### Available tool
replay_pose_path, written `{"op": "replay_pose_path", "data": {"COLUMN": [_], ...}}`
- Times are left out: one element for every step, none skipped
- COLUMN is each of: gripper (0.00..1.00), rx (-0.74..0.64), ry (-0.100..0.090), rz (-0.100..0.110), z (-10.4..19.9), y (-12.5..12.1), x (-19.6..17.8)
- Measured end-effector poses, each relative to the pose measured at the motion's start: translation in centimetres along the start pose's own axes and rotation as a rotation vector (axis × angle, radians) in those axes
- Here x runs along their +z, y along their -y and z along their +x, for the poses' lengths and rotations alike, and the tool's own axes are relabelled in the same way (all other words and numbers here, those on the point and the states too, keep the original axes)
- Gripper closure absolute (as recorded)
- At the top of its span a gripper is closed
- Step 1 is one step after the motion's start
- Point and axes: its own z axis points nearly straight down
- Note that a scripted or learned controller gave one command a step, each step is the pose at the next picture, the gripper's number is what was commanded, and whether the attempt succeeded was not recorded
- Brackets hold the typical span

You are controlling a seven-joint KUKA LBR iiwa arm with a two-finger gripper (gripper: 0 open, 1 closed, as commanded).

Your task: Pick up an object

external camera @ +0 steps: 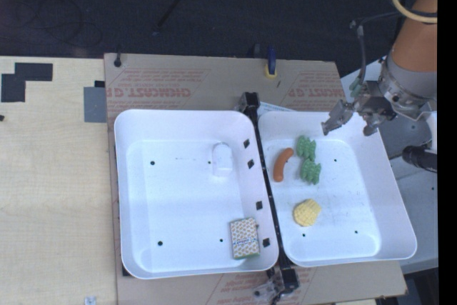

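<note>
In the right bin (378, 225) lie an orange sausage-shaped piece (283, 163), two green knobbly pieces (308, 160) beside it, and a yellow corn-like piece (306, 212) nearer the front. In the left bin (143, 225) a small patterned box (244, 237) rests by the front right corner, and a white object (222, 157) sits near the middle back. My gripper (352, 119) hovers over the right bin's back edge, up and to the right of the green pieces. Its two fingers are spread apart with nothing between them.
A black divider clamp (250, 102) joins the two bins at the back. The bins rest on a cardboard sheet (186, 82) on a wooden bench. A blue and yellow clip (271, 64) stands at the cardboard's back edge.
</note>
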Motion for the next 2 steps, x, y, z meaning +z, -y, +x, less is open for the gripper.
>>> {"op": "replay_pose_path", "data": {"gripper": [0.00, 0.00], "rx": [-0.002, 0.006], "ry": [-0.001, 0.001], "rz": [0.002, 0.006], "z": [4.9, -1.7], "y": [-3.2, 1.7], "x": [13.2, 15.7]}}
